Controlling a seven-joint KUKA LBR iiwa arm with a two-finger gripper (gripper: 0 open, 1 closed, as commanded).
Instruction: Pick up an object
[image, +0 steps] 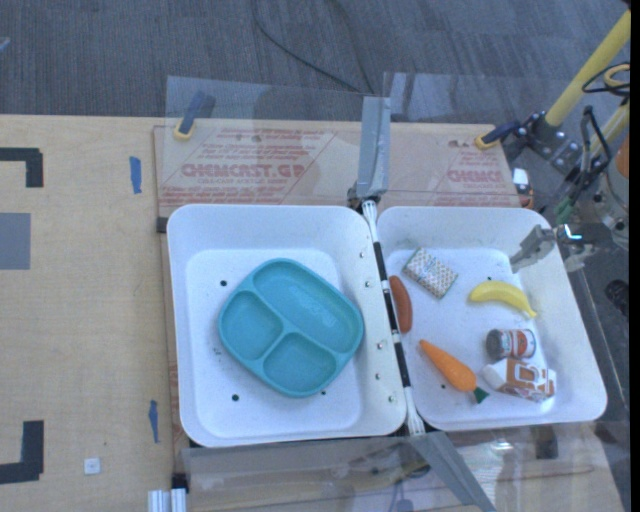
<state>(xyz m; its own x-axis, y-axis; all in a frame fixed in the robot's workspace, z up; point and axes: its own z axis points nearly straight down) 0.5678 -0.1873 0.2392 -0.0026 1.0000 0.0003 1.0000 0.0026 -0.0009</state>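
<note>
The right bin (590, 385) holds several small items. A yellow banana (503, 296) lies nearest my gripper (535, 247), which hovers over the bin's upper right part, just above and to the right of the banana and holding nothing that I can see. A speckled block (430, 272) sits at the upper left and a red sausage (401, 303) lies along the left wall. An orange carrot (450, 368) lies lower down. A small can (512, 344) and a white-and-orange carton (525, 380) sit at the lower right.
The left bin (200, 240) holds a teal divided plate (290, 326). A grey post (375, 150) stands behind the seam between the bins. Cables and a yellow bar (590, 70) crowd the upper right beside the arm.
</note>
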